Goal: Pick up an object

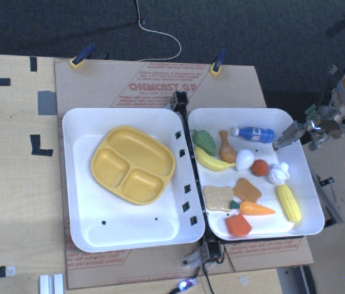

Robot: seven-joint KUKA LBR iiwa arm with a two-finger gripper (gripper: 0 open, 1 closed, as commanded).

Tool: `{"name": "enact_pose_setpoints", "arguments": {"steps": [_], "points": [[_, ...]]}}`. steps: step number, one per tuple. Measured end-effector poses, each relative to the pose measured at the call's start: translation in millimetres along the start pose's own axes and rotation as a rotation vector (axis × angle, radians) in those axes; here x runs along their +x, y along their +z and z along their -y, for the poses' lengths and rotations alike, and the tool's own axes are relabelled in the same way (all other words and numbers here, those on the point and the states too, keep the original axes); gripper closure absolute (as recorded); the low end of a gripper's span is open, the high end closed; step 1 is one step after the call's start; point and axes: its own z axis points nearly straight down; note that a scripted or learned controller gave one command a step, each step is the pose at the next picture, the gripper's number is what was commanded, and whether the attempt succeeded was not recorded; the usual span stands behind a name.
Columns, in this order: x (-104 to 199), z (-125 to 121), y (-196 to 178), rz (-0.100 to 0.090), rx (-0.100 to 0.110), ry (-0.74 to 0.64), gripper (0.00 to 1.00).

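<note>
The right bin [301, 225] holds several toy foods. Among them are a blue bottle [253, 134], a green vegetable [205, 141], a banana [212, 160], a white egg [244, 159], a red tomato [259, 168], a corn cob [289, 202] and a carrot [256, 209]. My gripper [295, 143] hangs over this bin's upper right rim, just right of the bottle. It is open, with nothing between its fingers.
In the left bin [77, 225] lies a yellow divided plate [133, 164]. A black divider [188, 164] runs between the bins. A slice of toast [218, 197], a brown piece [247, 190], a red piece [238, 225], a drumstick [226, 147] and a white garlic [278, 173] crowd the right bin.
</note>
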Motion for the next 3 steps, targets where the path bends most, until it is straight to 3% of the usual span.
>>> {"name": "enact_pose_setpoints", "arguments": {"steps": [1, 3], "points": [[0.5, -1.9, -6.3, 0.003, -0.01, -0.004, 0.0], [-8.1, -4.2, 119.4, 0.001, -0.004, -0.004, 0.0]]}}
